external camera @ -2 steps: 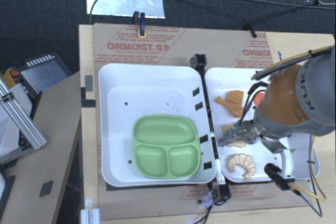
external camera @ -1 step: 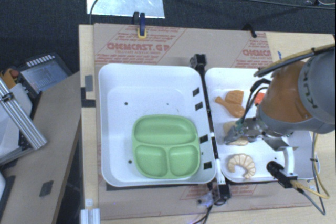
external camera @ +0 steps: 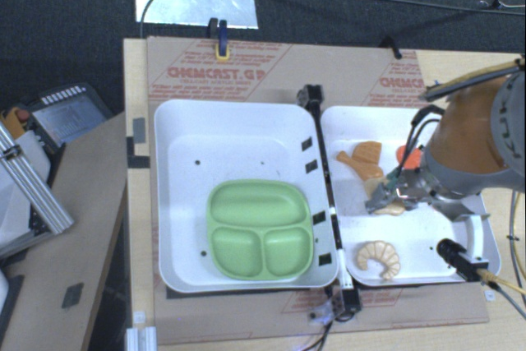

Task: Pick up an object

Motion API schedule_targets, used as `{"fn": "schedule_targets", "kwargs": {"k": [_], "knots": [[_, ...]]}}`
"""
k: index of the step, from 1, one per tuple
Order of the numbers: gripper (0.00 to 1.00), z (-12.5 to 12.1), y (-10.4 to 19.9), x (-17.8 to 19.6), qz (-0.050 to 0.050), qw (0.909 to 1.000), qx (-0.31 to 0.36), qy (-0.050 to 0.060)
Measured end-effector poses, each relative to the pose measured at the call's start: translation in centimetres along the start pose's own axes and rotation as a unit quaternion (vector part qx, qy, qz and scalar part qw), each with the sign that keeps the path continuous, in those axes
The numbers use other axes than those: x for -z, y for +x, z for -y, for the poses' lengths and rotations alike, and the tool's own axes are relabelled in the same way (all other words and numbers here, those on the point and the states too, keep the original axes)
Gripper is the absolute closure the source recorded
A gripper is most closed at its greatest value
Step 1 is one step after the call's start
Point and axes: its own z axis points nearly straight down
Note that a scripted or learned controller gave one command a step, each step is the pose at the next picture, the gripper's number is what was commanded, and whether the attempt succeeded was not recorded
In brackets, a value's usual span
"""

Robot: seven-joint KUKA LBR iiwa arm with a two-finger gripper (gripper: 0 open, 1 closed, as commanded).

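While gripper (external camera: 385, 200) hovers low in right white bin (external camera: 353, 127), frame centre-right, I can't tell jaw state. Tan croissant-shaped pastry toy (external camera: 377, 257) lower right, orange wedge-shaped piece (external camera: 362, 158) just above. Risk: descent between them, grasping nothing.

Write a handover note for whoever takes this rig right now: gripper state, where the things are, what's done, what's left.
Gripper: low in the right bin, fingers' state unclear; nothing visibly held.
Right bin: orange wedge-shaped piece near the divider, croissant at the front, a small tan piece just under the gripper.
Left bin: green divided tray.
Done: arm is down among the objects.
Left: grasp and lift one object.
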Motion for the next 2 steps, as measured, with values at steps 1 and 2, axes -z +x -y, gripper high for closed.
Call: {"fn": "schedule_targets", "kwargs": {"k": [1,2], "knots": [[1.00,-1.1,-0.5,5.6,0.000,1.0000,0.002,-0.001],[1.00,-1.2,-0.4,12.1,0.000,1.0000,0.002,-0.002]]}}
